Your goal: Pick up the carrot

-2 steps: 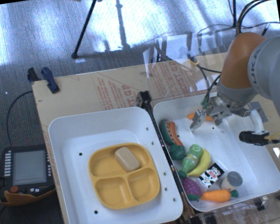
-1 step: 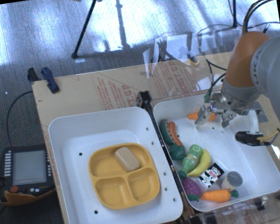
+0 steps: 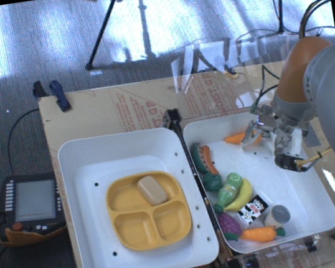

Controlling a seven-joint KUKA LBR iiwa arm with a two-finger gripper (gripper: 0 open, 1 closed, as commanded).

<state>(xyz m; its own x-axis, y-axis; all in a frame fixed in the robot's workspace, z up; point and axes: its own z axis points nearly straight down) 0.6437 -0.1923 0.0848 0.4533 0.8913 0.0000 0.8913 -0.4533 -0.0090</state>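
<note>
Two orange carrots lie in the right bin [image 3: 304, 200]. One small carrot [image 3: 236, 139] rests near the bin's back wall, pointing left. My gripper [image 3: 254, 133] is down at that carrot's right end and covers part of it. The second carrot [image 3: 258, 234], with a green top, lies by the front wall, far from the gripper. The grey arm with its orange band [image 3: 299, 68] comes in from the right.
The right bin also holds a green and red piece [image 3: 204, 159], a green pepper [image 3: 212, 182], a banana [image 3: 245, 195], a purple piece [image 3: 227, 223], a black-and-white carton [image 3: 250, 211] and a grey can [image 3: 278, 213]. The left bin [image 3: 81, 169] bears a yellow divided plate [image 3: 124, 228] with a beige piece [image 3: 152, 190].
</note>
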